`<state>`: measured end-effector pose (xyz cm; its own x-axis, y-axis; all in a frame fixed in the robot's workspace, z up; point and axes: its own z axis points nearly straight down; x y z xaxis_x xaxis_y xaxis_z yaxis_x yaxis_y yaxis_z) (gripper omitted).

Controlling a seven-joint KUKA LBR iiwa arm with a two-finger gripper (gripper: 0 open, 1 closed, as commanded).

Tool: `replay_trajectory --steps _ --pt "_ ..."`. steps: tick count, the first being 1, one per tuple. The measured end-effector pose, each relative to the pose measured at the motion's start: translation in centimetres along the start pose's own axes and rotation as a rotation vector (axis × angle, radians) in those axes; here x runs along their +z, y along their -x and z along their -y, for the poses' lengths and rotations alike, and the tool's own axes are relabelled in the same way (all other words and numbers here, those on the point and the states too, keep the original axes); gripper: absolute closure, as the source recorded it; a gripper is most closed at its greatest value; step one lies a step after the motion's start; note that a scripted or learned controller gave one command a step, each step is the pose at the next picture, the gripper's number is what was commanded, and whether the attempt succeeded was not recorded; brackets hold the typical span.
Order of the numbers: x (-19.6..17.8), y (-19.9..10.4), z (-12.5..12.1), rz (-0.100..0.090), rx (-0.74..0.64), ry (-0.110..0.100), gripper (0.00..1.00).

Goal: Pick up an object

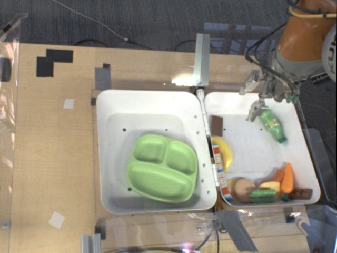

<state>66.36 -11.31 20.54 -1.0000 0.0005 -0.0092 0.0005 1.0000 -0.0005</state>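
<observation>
We see the gripper (261, 101) over the right bin's (247, 141) far side, fingers spread, holding nothing. The green bottle (273, 125) lies just beside it, right.

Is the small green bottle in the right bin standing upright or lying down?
Lying down. The small green bottle rests lengthwise on the right white bin's floor, cap end toward the lower right, beneath the gripper.
</observation>
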Motion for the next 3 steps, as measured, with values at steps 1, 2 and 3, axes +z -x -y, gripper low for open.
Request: replay_trajectory --steps 1,2,3 --pt "11.4 -1.6 5.2 0.008 -0.015 -0.003 0.0" --pt "10.8 -2.3 9.4 0.002 -0.16 -0.002 0.0" --pt "11.7 0.7 7.9 -0.001 -0.212 -0.001 0.0"
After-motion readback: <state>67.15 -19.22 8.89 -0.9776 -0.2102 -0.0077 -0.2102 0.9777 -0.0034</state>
